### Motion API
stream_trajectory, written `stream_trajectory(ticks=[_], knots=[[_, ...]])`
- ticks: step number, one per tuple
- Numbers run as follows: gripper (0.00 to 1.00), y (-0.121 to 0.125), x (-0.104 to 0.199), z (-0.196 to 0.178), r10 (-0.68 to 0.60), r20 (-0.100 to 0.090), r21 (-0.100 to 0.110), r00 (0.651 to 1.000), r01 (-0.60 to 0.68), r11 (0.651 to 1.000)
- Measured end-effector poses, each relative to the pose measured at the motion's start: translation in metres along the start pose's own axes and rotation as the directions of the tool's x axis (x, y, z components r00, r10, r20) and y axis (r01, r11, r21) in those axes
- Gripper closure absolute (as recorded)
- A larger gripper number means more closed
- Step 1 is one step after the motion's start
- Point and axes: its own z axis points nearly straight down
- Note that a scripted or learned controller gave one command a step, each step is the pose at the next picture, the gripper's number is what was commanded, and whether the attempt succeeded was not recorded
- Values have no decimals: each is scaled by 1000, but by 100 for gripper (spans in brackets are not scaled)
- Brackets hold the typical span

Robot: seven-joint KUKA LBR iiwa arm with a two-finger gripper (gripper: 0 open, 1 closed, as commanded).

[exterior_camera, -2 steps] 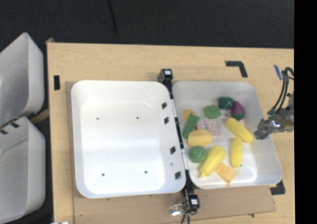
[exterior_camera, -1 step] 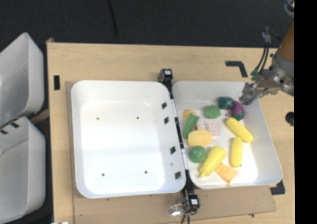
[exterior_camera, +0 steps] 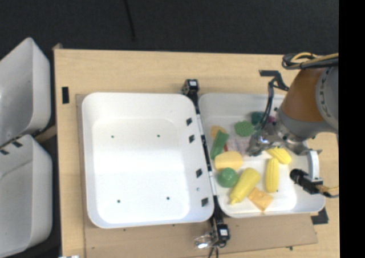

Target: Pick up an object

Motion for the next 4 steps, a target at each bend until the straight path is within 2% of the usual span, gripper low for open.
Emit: stream_trajectory(ticks=[1, 2, 3, 4], knots=[[100, -47, 54, 21, -3, -3, 7, 1000, 3, 1000], [100, -14, 63, -7, -3, 0, 0, 1000, 3, 1000], [100, -73, 60, 21, 2, -1, 6, 1000, -2, 1000], [100, -7, 113, -87, -9, 0, -12, 1000, 9, 1000]])
